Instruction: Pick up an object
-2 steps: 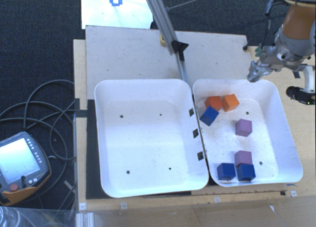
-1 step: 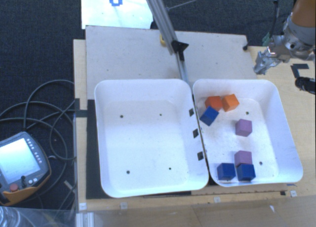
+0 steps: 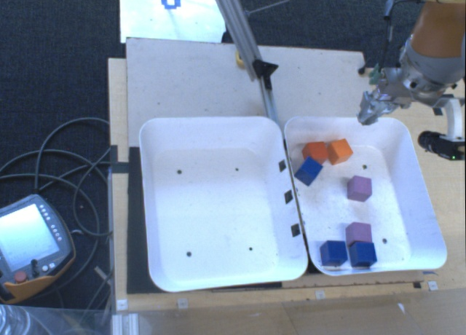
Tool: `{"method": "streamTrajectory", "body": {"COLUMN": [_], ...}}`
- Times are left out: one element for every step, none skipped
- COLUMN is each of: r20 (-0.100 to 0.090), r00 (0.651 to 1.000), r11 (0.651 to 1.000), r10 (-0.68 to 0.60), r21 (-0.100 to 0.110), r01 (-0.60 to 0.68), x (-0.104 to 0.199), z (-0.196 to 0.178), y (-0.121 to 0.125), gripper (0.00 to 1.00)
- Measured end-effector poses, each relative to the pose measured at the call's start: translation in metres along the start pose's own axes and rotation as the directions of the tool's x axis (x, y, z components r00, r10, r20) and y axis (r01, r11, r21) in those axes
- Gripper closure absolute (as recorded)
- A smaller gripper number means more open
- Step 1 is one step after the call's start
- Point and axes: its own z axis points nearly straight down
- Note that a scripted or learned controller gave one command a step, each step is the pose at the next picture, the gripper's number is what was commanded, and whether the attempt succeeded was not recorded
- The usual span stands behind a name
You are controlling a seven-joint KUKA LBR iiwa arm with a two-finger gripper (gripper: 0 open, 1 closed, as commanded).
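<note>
Nothing is picked up yet — the grey two-finger gripper (image 3: 370, 110) hangs over the right white plastic bin's (image 3: 415, 153) far rim, its grip unreadable from here; the small orange wooden cube (image 3: 339, 151) lies untouched inside.

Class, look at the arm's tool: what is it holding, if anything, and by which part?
Nothing is held. The tool hangs over the right bin's far rim, apart from every block; the orange blocks lie nearest.
</note>
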Motion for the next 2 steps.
{"method": "streamTrajectory", "body": {"r20": [-0.002,-0.002], "r00": [1.0,1.0], "r11": [1.0,1.0], "r10": [-0.002,-0.001], "r21": [0.001,0.003], "r01": [0.002,0.001], "x": [0.054,0.098], "z": [0.005,0.025], "y": [-0.031,-0.06], "gripper": [1.0,1.0]}}
